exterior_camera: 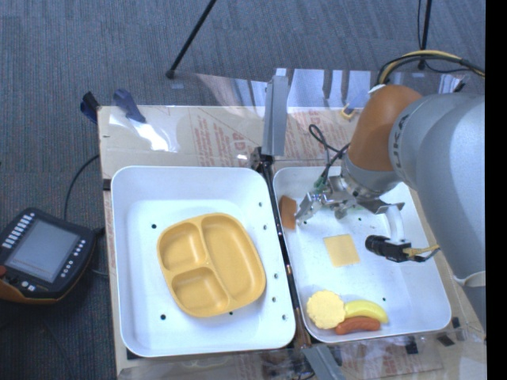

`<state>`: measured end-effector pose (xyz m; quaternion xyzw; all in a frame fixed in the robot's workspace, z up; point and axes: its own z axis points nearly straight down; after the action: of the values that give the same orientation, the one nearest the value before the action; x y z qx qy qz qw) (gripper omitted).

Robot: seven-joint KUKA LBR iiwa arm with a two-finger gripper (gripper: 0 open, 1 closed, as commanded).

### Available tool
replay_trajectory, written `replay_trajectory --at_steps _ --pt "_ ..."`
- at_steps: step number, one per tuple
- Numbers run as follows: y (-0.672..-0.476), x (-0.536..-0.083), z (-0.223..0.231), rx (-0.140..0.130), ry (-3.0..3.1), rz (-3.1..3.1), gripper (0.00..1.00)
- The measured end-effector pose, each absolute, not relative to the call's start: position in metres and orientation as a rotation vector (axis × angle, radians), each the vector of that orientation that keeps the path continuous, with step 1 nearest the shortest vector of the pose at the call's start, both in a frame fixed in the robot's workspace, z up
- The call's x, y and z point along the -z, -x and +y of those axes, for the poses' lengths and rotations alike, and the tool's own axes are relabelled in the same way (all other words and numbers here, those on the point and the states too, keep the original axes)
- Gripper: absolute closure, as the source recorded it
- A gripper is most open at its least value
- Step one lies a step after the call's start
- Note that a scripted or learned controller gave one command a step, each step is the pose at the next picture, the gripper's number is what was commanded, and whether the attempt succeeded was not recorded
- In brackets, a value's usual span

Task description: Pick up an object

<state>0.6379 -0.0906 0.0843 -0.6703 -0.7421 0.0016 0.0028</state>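
Fig.: tool (310,207) low in right bin (428,311), upper-left; finger state can't be told. Brown piece (287,210) lies just left of tool, w/ long axis running near-to-far.

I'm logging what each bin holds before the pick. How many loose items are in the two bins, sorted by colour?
Yellow: 4: divided plate, cheese slice, round ridged piece, banana
Brown: 1: piece at the right bin's left wall
Orange-red: 1: sausage
Total: 6
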Motion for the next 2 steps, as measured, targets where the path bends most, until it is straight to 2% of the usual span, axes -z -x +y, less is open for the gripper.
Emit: replay_trajectory --at_steps 1,2 --pt "-0.5791 -0.085 -0.1026 -0.003 1.908 -2.489 0.0" --pt "-0.5791 -0.0927 -0.1033 -0.004 1.911 -2.482 1.0"
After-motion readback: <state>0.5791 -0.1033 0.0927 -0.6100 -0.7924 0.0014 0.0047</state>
